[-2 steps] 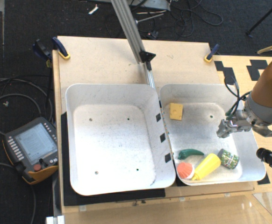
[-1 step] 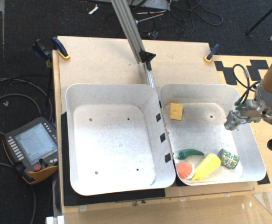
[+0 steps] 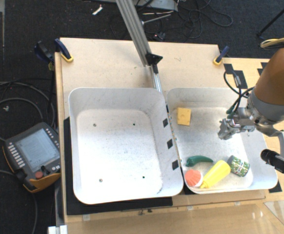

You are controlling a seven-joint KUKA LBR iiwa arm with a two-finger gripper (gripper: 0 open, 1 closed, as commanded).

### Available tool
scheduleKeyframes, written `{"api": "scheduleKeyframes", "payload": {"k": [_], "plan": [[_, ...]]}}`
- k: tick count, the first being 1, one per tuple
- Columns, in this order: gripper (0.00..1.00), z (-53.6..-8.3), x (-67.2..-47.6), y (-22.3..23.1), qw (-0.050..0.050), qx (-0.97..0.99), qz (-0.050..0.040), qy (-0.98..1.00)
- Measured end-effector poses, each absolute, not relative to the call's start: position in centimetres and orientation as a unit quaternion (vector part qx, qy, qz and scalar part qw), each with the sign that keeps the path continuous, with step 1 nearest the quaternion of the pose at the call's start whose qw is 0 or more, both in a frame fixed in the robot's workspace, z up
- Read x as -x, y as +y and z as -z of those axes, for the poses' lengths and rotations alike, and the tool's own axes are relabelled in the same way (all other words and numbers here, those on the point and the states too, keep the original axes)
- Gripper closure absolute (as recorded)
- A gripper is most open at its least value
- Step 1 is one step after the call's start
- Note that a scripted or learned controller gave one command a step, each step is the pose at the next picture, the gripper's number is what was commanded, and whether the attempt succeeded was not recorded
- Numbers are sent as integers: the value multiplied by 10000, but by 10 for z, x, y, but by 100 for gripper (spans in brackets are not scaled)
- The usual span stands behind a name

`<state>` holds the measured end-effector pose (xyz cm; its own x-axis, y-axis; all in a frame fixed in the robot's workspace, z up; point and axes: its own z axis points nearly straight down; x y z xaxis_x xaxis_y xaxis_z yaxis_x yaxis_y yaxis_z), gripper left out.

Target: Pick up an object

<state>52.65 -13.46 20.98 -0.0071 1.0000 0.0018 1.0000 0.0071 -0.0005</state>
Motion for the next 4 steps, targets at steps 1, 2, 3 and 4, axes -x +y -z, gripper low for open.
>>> {"api": "scheduleKeyframes", "payload": {"k": [1, 2, 3, 4], "plan": [[100, -208, -533, -79, 10, 7040, 7, -7102], [100, -225, -530, -24, -2, 7038, 15, -7104], [100, -219, -527, 31, 12, 7041, 3, -7101], [100, -234, -510, 80, 8, 7040, 9, -7101]]}}
